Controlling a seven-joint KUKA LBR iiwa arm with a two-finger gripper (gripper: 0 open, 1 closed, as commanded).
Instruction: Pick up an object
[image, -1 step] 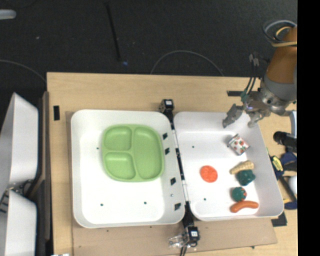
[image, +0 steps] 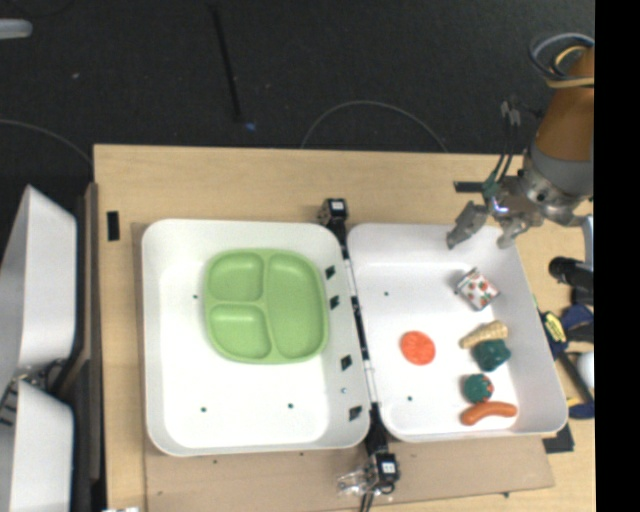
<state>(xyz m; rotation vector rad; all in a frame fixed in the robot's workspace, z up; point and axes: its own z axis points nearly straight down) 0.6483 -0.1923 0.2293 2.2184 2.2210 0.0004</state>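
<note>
My gripper (image: 489, 229) hangs over the far right corner of the right bin (image: 400, 262), its two grey fingers spread open with nothing between them. Below it in that bin lie a small white wrapped item with red and green marks (image: 477, 289), an orange-red round piece (image: 418, 347), a tan cone-shaped piece (image: 484, 334), a dark teal lump (image: 491, 354), a green round piece (image: 477, 386) and an orange-red sausage shape (image: 488, 411). The white wrapped item is the closest to the gripper, a little nearer the camera.
The left bin (image: 170, 400) holds a green divided plate (image: 266, 305). Black clips (image: 352, 330) sit along the seam between the bins. Dark tools (image: 572, 320) lie on the bench by the right bin's edge. A white box (image: 40, 300) stands at far left.
</note>
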